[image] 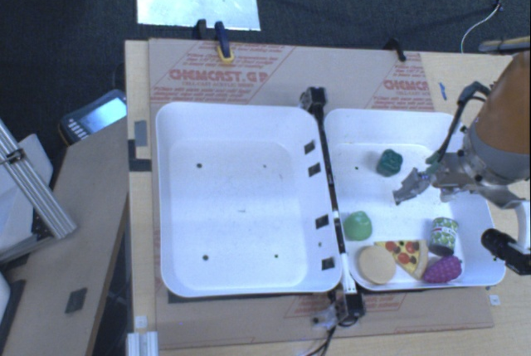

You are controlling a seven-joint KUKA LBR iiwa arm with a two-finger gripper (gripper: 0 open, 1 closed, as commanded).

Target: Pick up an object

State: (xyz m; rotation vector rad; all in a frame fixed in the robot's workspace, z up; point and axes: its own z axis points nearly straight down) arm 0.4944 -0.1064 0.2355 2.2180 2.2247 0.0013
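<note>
So the bench (pixel 274 68) takes up most of the frame, with the two white bins sitting side by side on it: the left bin (pixel 241 197) in the middle of the shot and the right bin (pixel 365 134) toward the right edge. The arm (pixel 506 126) comes in from the right, orange band and all, and its gripper (pixel 406 187) hangs over the middle of the right bin, pointing left. Honestly can't tell from this angle whether the pincer is wide or narrow, but nothing looks caught in it. All the pickable stuff is in the right bin: a pizza slice toy (pixel 404 254) and a tan round thing (pixel 377 265) along the bottom, a purple grape bunch (pixel 442 270) in the lower right corner, a little can (pixel 444 234) just above it, a light green lump (pixel 358 225) near the divider, and a dark green block (pixel 389 162) up top, closest to the gripper tip. Looks like the pick is not yet done, everything's resting on the bin floor, so the grab and lift are both left.
</note>
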